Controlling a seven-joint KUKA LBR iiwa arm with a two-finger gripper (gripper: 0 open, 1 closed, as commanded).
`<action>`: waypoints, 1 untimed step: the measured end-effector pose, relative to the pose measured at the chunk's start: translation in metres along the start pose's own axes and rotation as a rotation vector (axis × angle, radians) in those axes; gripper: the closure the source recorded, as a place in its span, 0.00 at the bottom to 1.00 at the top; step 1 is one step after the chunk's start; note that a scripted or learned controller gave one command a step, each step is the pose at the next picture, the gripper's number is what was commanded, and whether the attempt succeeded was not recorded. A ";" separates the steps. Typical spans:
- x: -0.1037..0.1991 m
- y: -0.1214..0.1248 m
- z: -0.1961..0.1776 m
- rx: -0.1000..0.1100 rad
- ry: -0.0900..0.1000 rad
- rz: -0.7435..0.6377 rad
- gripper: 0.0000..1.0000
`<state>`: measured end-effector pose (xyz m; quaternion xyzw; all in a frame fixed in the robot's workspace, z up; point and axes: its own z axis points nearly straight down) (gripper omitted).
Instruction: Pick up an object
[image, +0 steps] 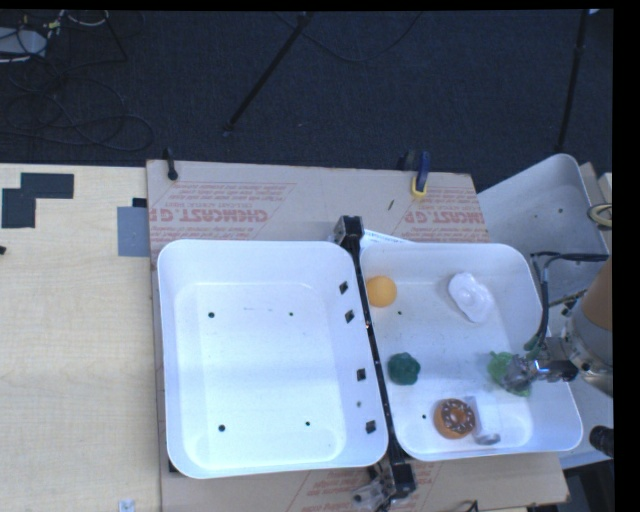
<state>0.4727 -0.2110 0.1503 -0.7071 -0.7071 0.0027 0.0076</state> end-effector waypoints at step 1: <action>0.047 0.120 -0.116 -0.031 -0.010 -0.011 1.00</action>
